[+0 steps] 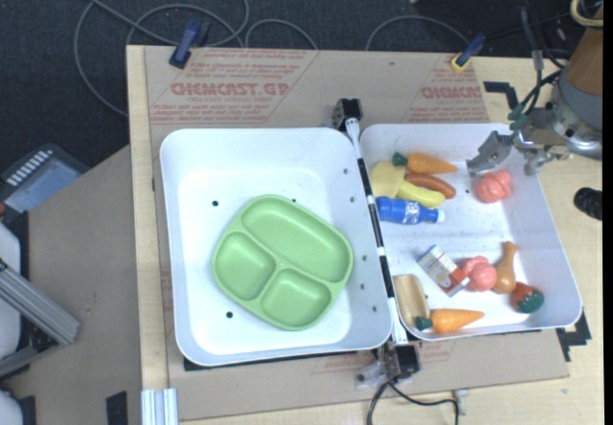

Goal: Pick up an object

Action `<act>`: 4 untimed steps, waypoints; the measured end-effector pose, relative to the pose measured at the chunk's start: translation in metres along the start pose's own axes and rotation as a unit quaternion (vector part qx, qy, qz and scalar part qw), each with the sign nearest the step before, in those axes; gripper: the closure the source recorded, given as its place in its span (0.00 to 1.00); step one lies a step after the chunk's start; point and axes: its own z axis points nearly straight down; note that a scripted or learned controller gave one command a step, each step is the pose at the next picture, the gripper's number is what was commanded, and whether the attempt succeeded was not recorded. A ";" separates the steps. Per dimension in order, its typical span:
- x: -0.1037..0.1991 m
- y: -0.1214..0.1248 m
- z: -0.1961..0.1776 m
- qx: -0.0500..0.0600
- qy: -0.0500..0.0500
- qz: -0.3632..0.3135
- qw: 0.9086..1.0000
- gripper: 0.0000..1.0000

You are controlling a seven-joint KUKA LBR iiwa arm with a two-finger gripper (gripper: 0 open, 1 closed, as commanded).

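A green divided plate (282, 263) lies in the left bin (182, 174).

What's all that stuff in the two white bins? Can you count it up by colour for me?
Green: 1, the divided plate
Blue: 1, a bottle
Orange: 3, two carrots and a gourd shape
Yellow: 1
Pink: 2
Other: 4
Total: 12, roughly

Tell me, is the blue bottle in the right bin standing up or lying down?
Lying down. The blue bottle rests on its side on the floor of the right bin, its white cap pointing toward the bin's middle.
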 end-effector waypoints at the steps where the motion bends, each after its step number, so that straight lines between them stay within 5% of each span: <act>1: 0.010 0.052 0.077 0.000 0.000 0.000 1.000 0.00; 2: 0.061 0.078 0.133 0.002 -0.001 -0.001 1.000 0.00; 3: 0.059 0.081 0.117 -0.004 -0.005 -0.001 1.000 1.00; 4: 0.046 0.036 0.058 0.001 0.000 0.000 1.000 1.00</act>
